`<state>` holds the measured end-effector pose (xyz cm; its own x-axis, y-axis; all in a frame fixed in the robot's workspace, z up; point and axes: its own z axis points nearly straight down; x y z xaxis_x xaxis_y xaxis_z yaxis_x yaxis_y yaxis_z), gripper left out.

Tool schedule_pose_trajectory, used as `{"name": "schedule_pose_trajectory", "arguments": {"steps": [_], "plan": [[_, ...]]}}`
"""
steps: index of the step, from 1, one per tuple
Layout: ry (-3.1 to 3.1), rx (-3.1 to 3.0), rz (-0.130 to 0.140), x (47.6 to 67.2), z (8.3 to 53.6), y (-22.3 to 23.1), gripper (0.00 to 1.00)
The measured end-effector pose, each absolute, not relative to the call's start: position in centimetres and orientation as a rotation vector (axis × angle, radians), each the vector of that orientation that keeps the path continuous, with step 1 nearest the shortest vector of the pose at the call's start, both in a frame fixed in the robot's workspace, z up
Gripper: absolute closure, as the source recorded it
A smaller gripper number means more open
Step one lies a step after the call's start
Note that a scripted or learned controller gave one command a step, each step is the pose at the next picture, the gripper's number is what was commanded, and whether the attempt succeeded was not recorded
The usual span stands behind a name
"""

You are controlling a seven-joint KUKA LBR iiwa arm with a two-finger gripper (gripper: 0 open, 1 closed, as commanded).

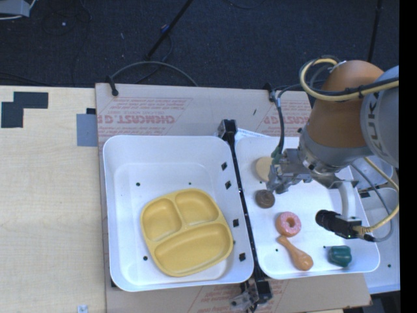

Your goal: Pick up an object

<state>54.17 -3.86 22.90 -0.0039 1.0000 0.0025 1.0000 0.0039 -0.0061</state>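
Observation:
The right bin (pixel 365 266) holds several small objects. A brown round piece (pixel 264 199) lies near its left wall, and a pale tan disc (pixel 262 168) sits just behind it. Further forward lie a pink frosted donut (pixel 288 224), an orange spoon-shaped toy (pixel 295 253) and a small green object (pixel 339 256). My gripper (pixel 276 182) hangs low over the bin's left part, just above and right of the brown piece and overlapping the tan disc's right edge. I see nothing held in it.
In the left bin (pixel 124 168) a yellow divided plate (pixel 187 231) lies towards the front. A black divider (pixel 236 188) runs between the bins. The arm's orange band (pixel 345 103) and cables (pixel 352 223) cover the right bin's far right side.

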Motion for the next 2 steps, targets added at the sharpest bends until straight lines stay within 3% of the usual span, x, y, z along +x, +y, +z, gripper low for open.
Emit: {"name": "schedule_pose_trajectory", "arguments": {"steps": [1, 2], "plan": [[-2.222, -2.212, 0.004, 53.5, 22.9, 0.8, 1.00], [-2.221, -2.212, 0.007, 50.7, 22.1, 5.3, 1.00]]}}
